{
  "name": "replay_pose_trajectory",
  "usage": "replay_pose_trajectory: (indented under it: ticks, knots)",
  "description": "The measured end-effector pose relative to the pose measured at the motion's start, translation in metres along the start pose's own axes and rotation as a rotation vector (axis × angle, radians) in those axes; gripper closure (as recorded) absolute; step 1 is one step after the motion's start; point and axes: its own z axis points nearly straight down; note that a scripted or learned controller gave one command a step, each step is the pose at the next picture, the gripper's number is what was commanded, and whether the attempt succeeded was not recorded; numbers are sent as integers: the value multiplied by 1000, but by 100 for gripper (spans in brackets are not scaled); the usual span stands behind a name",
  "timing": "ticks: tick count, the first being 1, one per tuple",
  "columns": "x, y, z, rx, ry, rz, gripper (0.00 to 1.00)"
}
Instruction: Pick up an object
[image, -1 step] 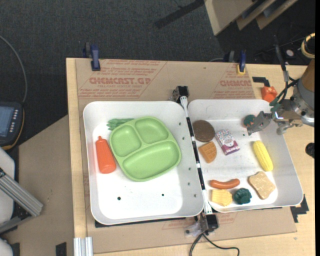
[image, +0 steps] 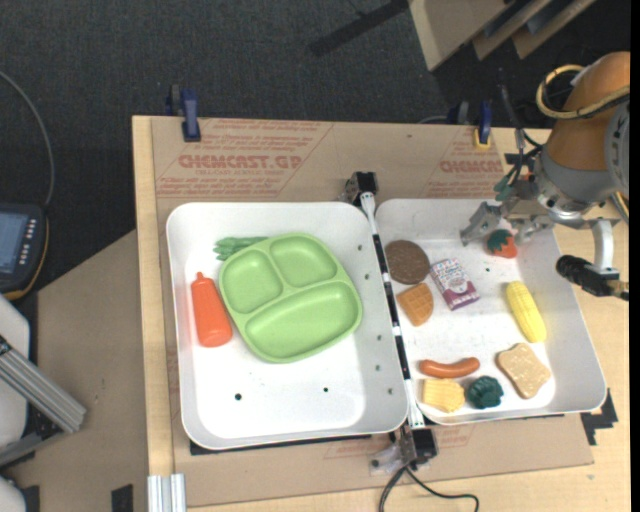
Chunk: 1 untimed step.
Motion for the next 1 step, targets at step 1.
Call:
replay_pose_trajectory:
  ticks: [1]
  knots:
    - [-40,8,53,5,8,4,0]
